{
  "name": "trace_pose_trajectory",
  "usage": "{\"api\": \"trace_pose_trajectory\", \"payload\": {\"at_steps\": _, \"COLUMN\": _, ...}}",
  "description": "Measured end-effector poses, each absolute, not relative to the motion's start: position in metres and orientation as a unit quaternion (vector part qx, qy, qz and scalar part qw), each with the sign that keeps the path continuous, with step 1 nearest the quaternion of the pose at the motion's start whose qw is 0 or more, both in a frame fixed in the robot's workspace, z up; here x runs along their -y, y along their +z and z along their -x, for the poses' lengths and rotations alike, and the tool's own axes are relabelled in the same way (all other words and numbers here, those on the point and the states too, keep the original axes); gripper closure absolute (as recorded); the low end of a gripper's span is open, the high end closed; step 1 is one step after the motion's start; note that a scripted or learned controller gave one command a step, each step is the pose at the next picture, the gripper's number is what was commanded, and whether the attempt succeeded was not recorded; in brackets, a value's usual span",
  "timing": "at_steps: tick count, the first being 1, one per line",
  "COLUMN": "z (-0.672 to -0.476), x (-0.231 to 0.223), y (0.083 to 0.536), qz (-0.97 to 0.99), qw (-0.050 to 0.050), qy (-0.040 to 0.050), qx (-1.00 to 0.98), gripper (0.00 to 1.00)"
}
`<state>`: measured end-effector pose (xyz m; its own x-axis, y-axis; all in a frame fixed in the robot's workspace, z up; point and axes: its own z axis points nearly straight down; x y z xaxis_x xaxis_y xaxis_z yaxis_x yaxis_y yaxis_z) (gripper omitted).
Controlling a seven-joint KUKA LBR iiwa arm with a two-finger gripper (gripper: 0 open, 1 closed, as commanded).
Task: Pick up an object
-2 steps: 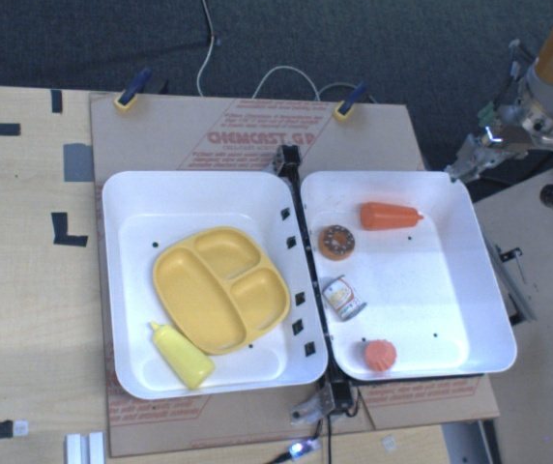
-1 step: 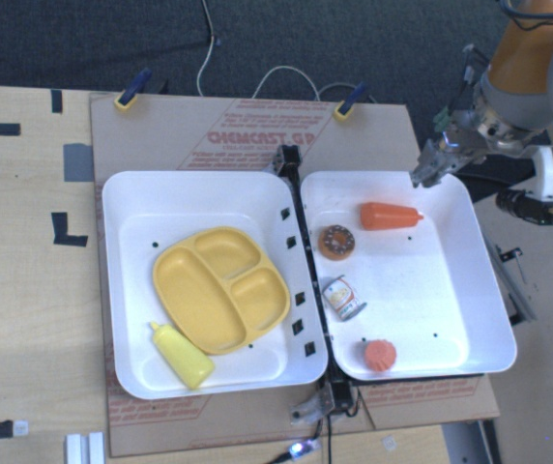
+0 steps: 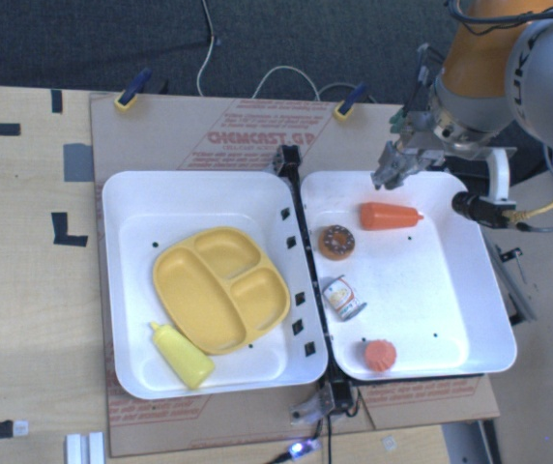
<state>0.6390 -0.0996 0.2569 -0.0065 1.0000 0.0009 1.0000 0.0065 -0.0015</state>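
Note:
The right bin (image 3: 470,341) holds an orange carrot (image 3: 389,217) near its back, a chocolate doughnut (image 3: 335,243) by the divider, a small tin can (image 3: 342,298) lying on its side, and a red strawberry-like piece (image 3: 380,355) at the front. My gripper (image 3: 391,176) hangs over the right bin's back edge, just above and behind the carrot, with nothing seen between its fingers. In the left bin (image 3: 122,259) lie a yellow divided plate (image 3: 221,287) and a yellow squeeze bottle (image 3: 182,354).
Both bins rest on a cardboard sheet (image 3: 247,133) held by two blue-and-yellow clamps (image 3: 133,88) at the back. A white cable (image 3: 286,75) loops behind the bins. A black bracket (image 3: 289,162) sits at the divider's far end.

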Motion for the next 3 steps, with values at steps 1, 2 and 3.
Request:
{"api": "trace_pose_trajectory", "payload": {"at_steps": 1, "z": -0.638, "x": 0.036, "y": 0.246, "qz": 0.705, "qw": 0.001, "qy": 0.0004, "qx": 0.709, "gripper": 1.00}}
{"api": "trace_pose_trajectory", "payload": {"at_steps": 2, "z": -0.638, "x": -0.010, "y": 0.247, "qz": 0.705, "qw": 0.001, "qy": 0.0003, "qx": 0.709, "gripper": 1.00}}
{"api": "trace_pose_trajectory", "payload": {"at_steps": 3, "z": -0.634, "x": -0.053, "y": 0.236, "qz": 0.706, "qw": 0.001, "qy": 0.0011, "qx": 0.709, "gripper": 1.00}}
